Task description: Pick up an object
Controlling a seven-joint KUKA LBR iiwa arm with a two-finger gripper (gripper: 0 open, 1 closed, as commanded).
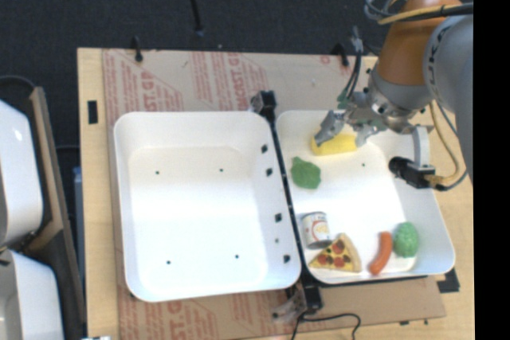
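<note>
Red print runs along the edges of the cardboard sheet [199,80] lying under the bins: one strip along its far edge and one down its left edge. The letters repeat in a band, but they are too small and blurred to read. The small can [316,228] in the right bin bears a label, also too blurred to make out.
</note>
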